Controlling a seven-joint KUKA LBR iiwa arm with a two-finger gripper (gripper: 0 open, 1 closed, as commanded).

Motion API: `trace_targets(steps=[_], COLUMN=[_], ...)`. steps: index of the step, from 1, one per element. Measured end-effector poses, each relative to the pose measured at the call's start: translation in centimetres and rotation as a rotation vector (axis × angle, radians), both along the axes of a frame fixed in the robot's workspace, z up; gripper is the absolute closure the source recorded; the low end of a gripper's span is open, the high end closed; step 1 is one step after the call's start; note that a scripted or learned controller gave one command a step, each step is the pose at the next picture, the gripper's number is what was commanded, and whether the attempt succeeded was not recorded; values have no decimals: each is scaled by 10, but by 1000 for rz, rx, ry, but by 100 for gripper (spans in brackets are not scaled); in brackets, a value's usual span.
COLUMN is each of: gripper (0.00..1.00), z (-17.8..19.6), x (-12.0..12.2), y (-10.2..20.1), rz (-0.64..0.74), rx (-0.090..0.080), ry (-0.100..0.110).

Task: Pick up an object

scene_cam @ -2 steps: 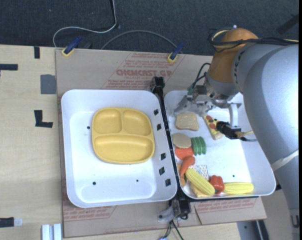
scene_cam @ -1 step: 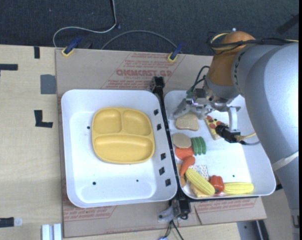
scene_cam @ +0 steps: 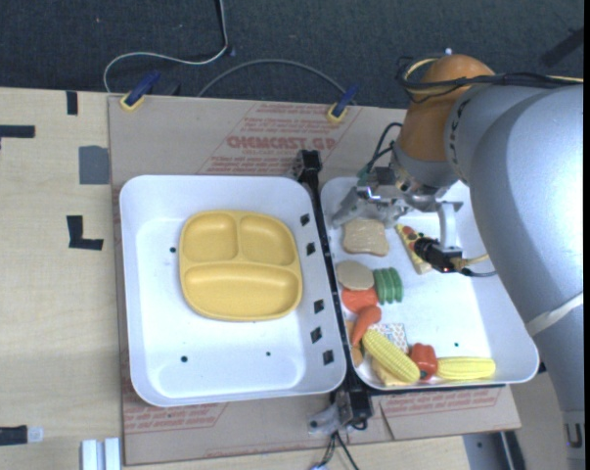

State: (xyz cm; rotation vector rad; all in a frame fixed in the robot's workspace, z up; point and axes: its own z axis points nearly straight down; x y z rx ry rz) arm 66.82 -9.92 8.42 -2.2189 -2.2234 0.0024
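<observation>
We cannot tell how wide our pincer [scene_cam: 373, 199] is, so we go down slow onto the bread [scene_cam: 365, 237] at six o'clock.

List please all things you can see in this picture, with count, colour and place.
bins: 2, white, side by side on the bench
divided plate: 1, yellow, in the left bin
bread slice: 1, tan, top of the right bin
green piece: 1, green, middle of the right bin
carrot: 1, orange, right bin, below the green piece
corn cobs: 2, yellow, bottom of the right bin
clamps: 2, blue and yellow, on the cardboard's top edge
arm: 1, grey with orange band, from the right
tool: 1, metallic, over the right bin's top
</observation>
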Motion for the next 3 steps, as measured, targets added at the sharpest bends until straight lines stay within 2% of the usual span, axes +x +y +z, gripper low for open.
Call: trace_targets(steps=[1, 2, 3], gripper=[0, 0, 0], z=[0, 0, 0], x=[0, -17, -5], y=[-28, -10, -3], rz=[-3, -1, 0], rx=[-2, -1, 1], ry=[-1, 1, -1])
